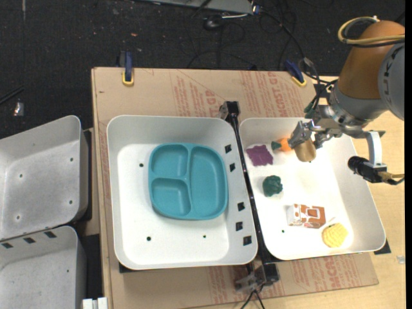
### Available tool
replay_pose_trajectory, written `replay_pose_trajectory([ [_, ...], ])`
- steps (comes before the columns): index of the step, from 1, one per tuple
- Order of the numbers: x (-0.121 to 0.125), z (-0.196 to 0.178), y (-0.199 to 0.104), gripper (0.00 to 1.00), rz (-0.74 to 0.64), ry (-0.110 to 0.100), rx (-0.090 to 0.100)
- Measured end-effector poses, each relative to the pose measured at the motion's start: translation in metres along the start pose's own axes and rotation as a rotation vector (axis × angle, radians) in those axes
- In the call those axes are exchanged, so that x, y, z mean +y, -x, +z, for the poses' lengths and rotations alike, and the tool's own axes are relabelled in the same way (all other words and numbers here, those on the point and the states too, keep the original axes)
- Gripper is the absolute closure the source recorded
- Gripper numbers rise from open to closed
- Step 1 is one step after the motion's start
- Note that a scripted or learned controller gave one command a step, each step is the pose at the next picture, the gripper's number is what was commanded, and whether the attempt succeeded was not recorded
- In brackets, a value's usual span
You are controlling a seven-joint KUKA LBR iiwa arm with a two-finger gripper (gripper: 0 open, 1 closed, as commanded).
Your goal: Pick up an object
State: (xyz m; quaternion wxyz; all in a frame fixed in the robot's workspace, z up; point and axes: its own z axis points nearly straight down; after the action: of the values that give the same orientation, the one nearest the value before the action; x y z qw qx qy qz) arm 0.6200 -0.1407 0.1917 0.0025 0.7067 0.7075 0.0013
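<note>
Your grey arm's gripper [304, 148] hovers over the right shallow white bin [360, 201], beside a small orange piece [282, 145]; whether anything sits between its fingers, you cannot tell. You look mid-approach. The flat purple piece [259, 154] and dark green lump [272, 185] lie nearby; next, descend squarely onto one.

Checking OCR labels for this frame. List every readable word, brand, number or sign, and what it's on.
Red print on the brown board under the bins: repeated lettering runs upside down and at slants, too blurred to read reliably.
Small orange-and-white carton in the right bin: printed artwork, any text too small to read.
Teal divided plate, left bin and the other items: no text seen.
</note>
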Motion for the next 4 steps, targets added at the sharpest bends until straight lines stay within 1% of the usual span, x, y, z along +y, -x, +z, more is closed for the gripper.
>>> replay_pose_trajectory([
  [1, 0.001, -0.053, 0.0, 1.0, -0.001, 0.0, 0.0],
  [2, -0.015, -0.046, -0.041, 1.0, -0.005, -0.007, 0.003],
  [4, -0.051, -0.025, -0.138, 1.0, -0.006, -0.009, 0.003],
])
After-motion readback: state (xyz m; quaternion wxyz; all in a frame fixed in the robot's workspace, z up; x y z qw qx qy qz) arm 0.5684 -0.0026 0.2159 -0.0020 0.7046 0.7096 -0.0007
